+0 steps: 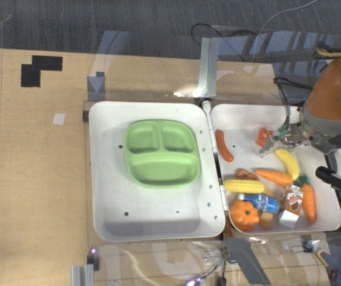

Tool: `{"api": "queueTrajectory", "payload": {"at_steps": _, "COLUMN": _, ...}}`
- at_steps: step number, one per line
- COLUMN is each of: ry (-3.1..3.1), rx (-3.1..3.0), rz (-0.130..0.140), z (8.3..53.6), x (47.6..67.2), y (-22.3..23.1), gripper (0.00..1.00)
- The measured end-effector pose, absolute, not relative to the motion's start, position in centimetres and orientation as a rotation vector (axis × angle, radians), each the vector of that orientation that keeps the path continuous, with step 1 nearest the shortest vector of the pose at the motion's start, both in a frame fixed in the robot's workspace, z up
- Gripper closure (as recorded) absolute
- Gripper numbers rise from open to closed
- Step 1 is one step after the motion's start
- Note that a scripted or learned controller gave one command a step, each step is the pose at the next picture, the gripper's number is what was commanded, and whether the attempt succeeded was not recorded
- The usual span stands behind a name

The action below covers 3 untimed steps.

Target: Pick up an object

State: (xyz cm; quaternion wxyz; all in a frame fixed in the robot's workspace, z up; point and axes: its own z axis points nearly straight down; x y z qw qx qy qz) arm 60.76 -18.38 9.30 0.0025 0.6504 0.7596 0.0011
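Observation:
The right bin (pixel 331 222) holds several toy foods. A red sausage (pixel 224 146) lies by its left wall and a small red-orange piece (pixel 263 137) sits near the middle. A yellow banana (pixel 288 162), an orange carrot (pixel 274 176), a corn cob (pixel 244 186), a pumpkin (pixel 244 214), a blue can (pixel 266 204), a small carton (pixel 292 198) and a second carrot (pixel 308 202) crowd the front. My gripper (pixel 278 145) hangs low at the back right of this bin, just right of the red-orange piece and above the banana's top end. It is open, with nothing between its fingers.
The left bin (pixel 105 219) bears a green divided plate (pixel 161 152). A metal post (pixel 208 64) stands behind the seam between the bins. The arm's orange band (pixel 331 94) and cables hang over the right bin's back right corner.

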Motion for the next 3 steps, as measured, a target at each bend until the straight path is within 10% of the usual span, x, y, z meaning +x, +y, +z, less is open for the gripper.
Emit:
{"api": "queueTrajectory", "payload": {"at_steps": 1, "ry": 2.521, "rx": 1.844, "rz": 0.01, "z": 9.0, "x": 59.2, "y": -16.1, "gripper": 0.0}}
{"api": "queueTrajectory", "payload": {"at_steps": 2, "ry": 2.518, "rx": 1.849, "rz": 0.016, "z": 9.8, "x": 59.4, "y": -15.9, "gripper": 1.0}}
{"api": "queueTrajectory", "payload": {"at_steps": 3, "ry": 2.36, "rx": 2.066, "rz": 0.003, "z": 17.3, "x": 65.0, "y": -10.3, "gripper": 1.0}}
